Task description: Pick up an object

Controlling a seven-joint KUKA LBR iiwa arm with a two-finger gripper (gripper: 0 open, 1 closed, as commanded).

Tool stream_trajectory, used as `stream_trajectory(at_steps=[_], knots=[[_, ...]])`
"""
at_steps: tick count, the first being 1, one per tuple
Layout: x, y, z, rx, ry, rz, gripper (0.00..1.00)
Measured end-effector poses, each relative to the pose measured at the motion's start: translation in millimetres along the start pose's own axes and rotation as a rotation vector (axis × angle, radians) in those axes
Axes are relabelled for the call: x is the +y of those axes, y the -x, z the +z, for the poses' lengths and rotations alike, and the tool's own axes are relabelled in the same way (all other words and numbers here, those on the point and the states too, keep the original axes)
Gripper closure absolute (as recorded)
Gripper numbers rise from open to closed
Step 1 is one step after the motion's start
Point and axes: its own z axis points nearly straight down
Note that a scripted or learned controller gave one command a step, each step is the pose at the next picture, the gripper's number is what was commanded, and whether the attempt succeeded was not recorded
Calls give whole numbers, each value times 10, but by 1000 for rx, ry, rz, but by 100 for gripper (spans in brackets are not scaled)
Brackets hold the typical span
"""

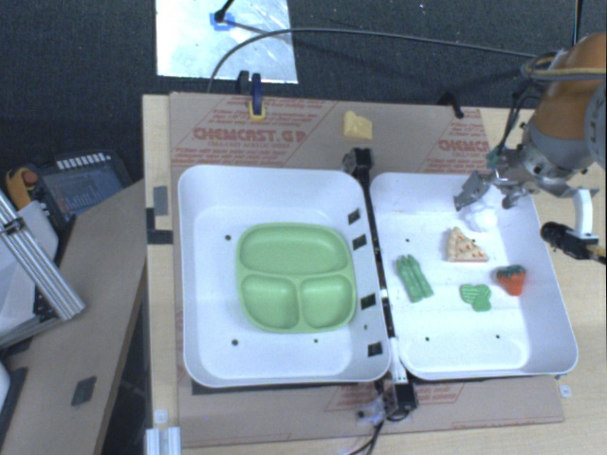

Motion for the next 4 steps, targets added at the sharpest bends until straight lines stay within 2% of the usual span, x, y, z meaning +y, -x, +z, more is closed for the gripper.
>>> stream_trajectory(at_steps=[1,2,3,4], knots=[[-72,9,434,-2,1,4,0],[-73,10,318,0,-2,2,100],[-111,-17,-315,-2,8,2,100],[-94,-13,-867,-2,9,1,100]])
